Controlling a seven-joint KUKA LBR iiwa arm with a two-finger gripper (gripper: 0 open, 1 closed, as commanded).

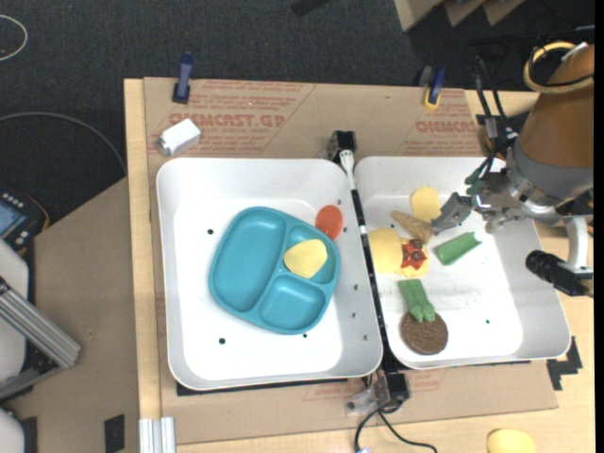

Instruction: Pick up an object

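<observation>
Several small toys are crowding the right white bin [528, 347], and the gripper [460, 208], whose grasp I cannot tell, is hovering just above the green plastic block [458, 248], risking nudging it aside.

I'm working in what looks like a robotics lab. My bins [179, 253] sit on a clamped board [283, 111] over dark carpet [94, 26], with cables [19, 36] and aluminium framing [33, 328] alongside.
</observation>
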